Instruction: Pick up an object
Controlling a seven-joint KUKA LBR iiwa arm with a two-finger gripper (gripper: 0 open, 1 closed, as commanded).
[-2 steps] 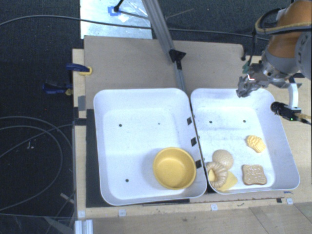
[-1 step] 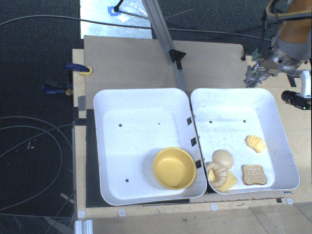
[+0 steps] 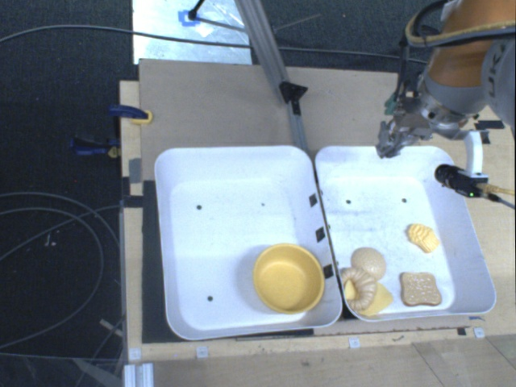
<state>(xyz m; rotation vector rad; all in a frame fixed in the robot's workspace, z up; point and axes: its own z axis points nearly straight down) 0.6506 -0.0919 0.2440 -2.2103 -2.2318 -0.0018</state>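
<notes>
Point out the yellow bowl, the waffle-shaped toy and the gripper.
yellow bowl [image 3: 288, 277]: camera view, inner floor.
waffle-shaped toy [image 3: 420, 289]: camera view, top face.
gripper [image 3: 390, 148]: camera view, tip.

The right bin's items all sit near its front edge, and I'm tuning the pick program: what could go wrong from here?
1. The gripper hangs over the right bin's far rim, well away from every item, so a straight descent would likely close on bare floor.
2. The croissant touches the round bun near the dividing wall; a grasp there may catch both or hit the wall.
3. The flat cracker lies low and could slip out.
</notes>
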